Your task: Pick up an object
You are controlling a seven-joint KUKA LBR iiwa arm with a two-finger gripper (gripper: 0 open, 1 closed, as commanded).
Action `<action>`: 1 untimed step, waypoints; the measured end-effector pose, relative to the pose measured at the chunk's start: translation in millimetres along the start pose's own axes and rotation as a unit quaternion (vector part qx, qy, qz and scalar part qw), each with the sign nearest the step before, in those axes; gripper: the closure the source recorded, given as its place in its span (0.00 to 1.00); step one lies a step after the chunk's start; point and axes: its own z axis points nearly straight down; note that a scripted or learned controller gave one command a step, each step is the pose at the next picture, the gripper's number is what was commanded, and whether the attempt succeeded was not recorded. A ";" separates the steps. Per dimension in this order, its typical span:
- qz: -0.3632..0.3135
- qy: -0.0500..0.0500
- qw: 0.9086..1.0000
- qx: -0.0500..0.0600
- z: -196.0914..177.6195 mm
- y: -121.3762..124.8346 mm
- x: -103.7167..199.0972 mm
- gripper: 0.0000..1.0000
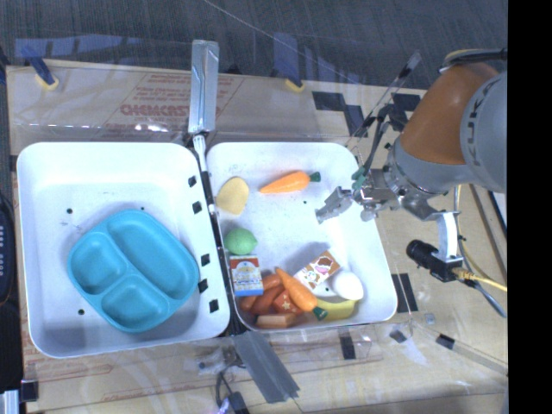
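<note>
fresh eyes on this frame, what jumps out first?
Probably the blue tray with its compartments, lying alone in the left bin. Next, the heap of toy food packed into the near end of the right bin: carrots, a small carton and a white egg, with one more carrot lying apart at the far end. The gripper hangs over that bin's right side, below the arm's orange band.

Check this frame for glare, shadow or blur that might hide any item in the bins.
Camera view: light is even and soft; faint shadows sit beside the blue divided tray; the clear sheet behind the bins shows mild glare; the carrot and lemon read sharply; the end effector looks slightly soft.
</note>
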 end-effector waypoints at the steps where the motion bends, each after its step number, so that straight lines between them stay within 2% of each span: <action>1: -0.005 0.000 1.000 0.002 71.5 -63.1 -12.2 0.00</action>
